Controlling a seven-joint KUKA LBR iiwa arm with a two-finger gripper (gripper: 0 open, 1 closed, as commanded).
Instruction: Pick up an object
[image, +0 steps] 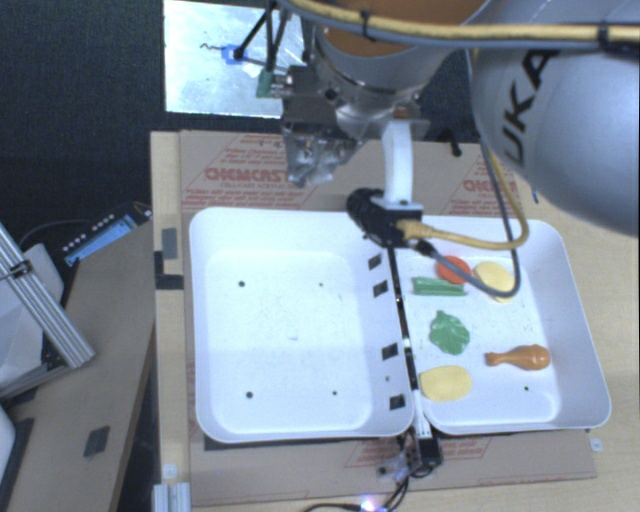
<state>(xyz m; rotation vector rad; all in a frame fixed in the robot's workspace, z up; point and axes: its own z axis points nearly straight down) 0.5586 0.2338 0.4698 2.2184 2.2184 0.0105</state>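
Robotics laboratory bench, grey industrial arm (560, 110) with yellow cabling overhead, two white bins (290, 340) on printed cardboard (240, 170), aluminium framing (35, 300), plastic toy foods (450, 332).

Two bins sit side by side below me: the left bin (280, 340) and the right bin (560, 390), which holds five toys (a leaf (449, 332) in their middle, a drumstick (520, 357) to its right).
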